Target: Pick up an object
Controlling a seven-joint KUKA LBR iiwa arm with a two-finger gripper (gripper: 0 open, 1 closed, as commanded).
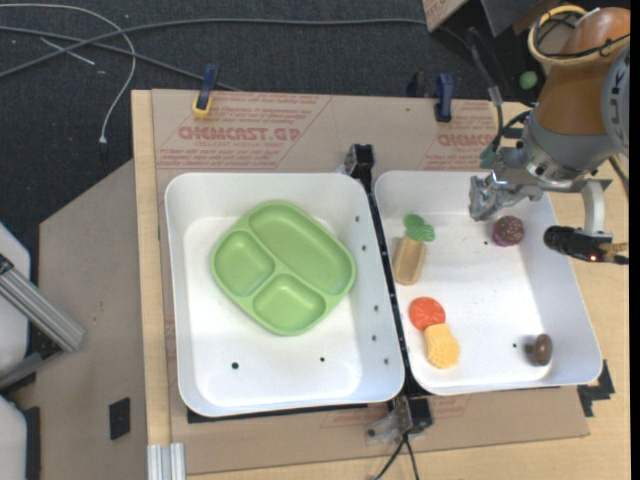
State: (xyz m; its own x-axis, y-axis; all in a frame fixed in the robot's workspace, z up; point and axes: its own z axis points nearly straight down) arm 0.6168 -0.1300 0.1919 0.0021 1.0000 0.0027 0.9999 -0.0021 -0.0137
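Over the right bin (575,298), the tool (487,200) hangs just beside a dark purple ball (508,231). Whether it is apart or together cannot be told. A green tray (283,267) lies in the left bin (190,268)

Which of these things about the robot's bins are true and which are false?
1. The green tray lies in the left bin. True.
2. The orange-red piece touches the yellow piece. True.
3. The gripper is over the left bin. False: it is over the right bin, near the dark purple ball.
4. The brown ball sits on the green tray. False: it lies in the right bin's near right corner.
5. The tan block has a green piece at its far end. True.
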